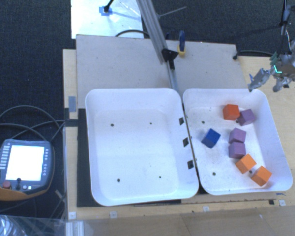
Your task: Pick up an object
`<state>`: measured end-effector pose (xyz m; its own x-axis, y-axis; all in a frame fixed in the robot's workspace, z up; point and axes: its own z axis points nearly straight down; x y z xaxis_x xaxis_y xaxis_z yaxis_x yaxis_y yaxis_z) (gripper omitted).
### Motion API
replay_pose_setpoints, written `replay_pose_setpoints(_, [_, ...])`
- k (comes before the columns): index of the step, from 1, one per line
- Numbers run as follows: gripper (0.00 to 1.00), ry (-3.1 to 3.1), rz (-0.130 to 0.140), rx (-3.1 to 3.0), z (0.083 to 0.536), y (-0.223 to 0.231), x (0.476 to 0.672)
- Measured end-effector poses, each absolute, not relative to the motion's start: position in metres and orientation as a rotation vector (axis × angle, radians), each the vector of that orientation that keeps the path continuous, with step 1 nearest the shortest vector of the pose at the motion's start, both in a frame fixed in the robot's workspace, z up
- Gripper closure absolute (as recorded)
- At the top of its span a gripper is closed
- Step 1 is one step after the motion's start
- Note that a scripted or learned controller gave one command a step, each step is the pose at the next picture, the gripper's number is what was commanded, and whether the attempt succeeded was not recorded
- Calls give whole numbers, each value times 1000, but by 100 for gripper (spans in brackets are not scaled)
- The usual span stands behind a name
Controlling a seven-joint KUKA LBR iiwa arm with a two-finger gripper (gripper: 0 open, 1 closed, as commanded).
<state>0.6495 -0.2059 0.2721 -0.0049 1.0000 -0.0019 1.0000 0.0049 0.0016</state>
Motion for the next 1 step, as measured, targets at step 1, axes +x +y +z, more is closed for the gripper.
replay_pose_setpoints(1, [0,2227,-2,2216,230,-201,650])
